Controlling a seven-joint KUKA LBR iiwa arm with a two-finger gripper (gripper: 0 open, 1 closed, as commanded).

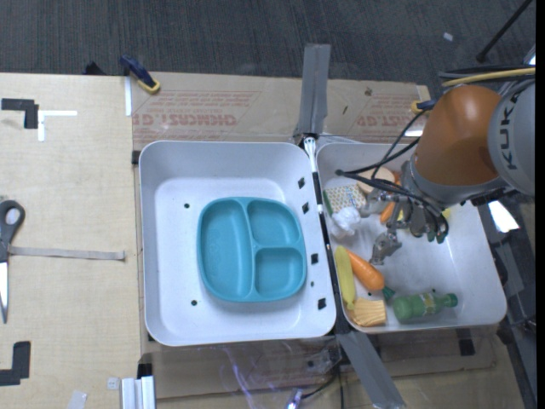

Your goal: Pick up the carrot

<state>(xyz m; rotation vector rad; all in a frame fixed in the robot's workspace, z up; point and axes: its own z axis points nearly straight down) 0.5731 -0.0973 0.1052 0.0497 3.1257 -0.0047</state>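
Carrot [367, 272] lies just below the fingers [385, 247] in the right bin [477, 305], squeezed between a banana [345, 277] and a green bottle [423, 305]. Looks like light, stiff, smooth plastic; I'd pinch mid-body across its width. Can't tell how open the fingers are.

looks like a robotics lab bench, not a kitchen. 2 shallow white bins [157, 254] sit side by side on cardboard sheets [68, 194] taped flat, with black corner markers [21, 112] stuck on. a grey industrial arm with an orange band [460, 139] reaches in, cables [383, 164] trailing off it. scissors [7, 245] lie on the cardboard and a blue clamp [139, 72] sits at its edge. the food is toy stuff, and dark carpet [255, 15] runs behind the bench.
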